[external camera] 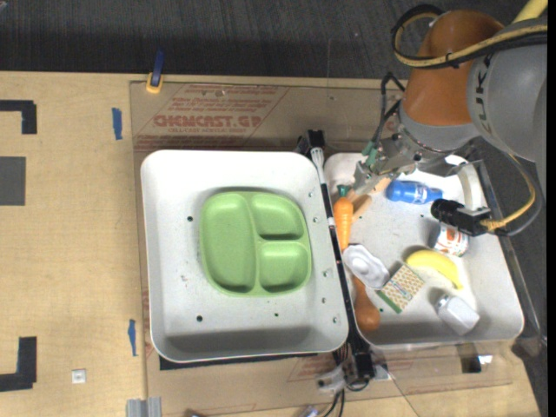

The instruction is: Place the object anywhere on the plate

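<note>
A green divided plate (254, 240) lies in the middle of the left bin (165, 233). In the right bin (495, 294) an orange carrot (344, 218) lies along the left wall, its green end pointing to the back. My gripper (367, 179) hangs low over the right bin's back left corner, just right of and above the carrot's green end. The wrist hides what lies directly under it. I see nothing clearly held.
The right bin also holds a blue bottle (412, 192), a banana (435, 266), a checkered packet (400, 287), a crumpled white wrapper (365, 265), a white bottle (457, 311), a brown object (366, 309) and a red-and-white can (452, 238). A black ridge (333, 233) separates the bins.
</note>
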Motion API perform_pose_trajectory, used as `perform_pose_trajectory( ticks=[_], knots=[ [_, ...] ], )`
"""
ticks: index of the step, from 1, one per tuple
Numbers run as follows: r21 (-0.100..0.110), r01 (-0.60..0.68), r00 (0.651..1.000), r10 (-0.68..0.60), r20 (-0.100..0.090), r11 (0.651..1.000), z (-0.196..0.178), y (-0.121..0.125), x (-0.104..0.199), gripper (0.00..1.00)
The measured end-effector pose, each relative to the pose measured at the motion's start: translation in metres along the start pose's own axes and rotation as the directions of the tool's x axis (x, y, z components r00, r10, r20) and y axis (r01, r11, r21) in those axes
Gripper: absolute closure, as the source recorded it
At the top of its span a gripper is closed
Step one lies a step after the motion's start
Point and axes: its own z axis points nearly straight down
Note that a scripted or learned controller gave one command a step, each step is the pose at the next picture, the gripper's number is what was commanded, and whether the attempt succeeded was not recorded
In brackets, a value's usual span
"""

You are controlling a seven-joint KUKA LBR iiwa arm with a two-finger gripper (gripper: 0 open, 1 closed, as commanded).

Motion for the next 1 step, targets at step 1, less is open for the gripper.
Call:
perform_pose_trajectory(
  ticks=[1],
  knots=[
    [0.005,0.160,0.987,-0.160,-0.008,0.987,0.0045,0.0225,0.0943,1.00]
  ],
)
